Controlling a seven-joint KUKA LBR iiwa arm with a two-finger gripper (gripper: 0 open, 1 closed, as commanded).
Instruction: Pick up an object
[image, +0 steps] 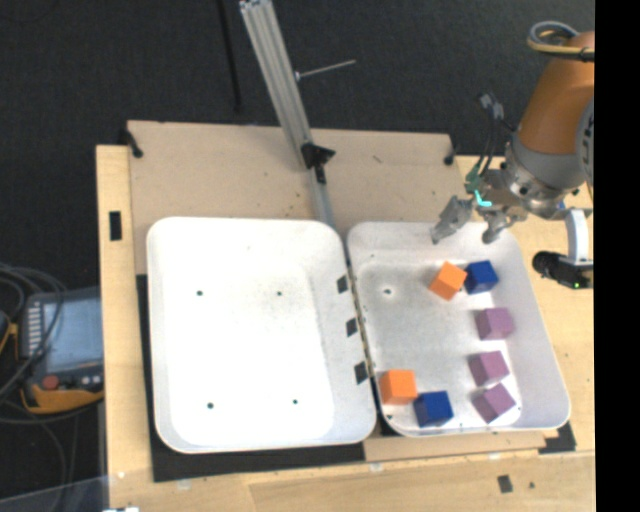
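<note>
My gripper (467, 228) hangs over the far edge of the right bin (420, 300), its two fingers spread apart with nothing between them. Just below it lie an orange cube (449, 279) and a blue cube (481, 276), touching side by side. Down the bin's right side sit three purple cubes (494, 323), (488, 366), (494, 402). At the near edge rest a second orange cube (400, 385) and a second blue cube (433, 408).
The left bin (245, 330) sits beside the right one. A slanted metal rail (285, 95) rises behind the bins. A pendant with cables (60, 345) lies off the bench at the left.
</note>
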